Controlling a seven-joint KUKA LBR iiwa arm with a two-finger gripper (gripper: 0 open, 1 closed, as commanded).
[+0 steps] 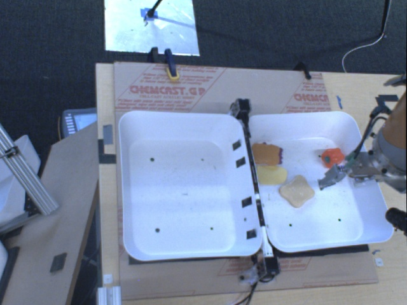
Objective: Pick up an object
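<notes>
The grey metal two-finger hand (332,178) is built of pale, angular, dull silver parts. At its three o'clock sits the robot's bulky grey wrist housing (389,164), topped by a muted orange band (394,127). Thin dark cables (372,127) loop alongside at twelve o'clock.

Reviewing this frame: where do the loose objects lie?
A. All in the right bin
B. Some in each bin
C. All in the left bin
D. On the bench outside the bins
A: the orange-brown piece, the yellow piece, the tan bread-like piece and the small orange object all lie in the right bin, with the claw above it.
</notes>
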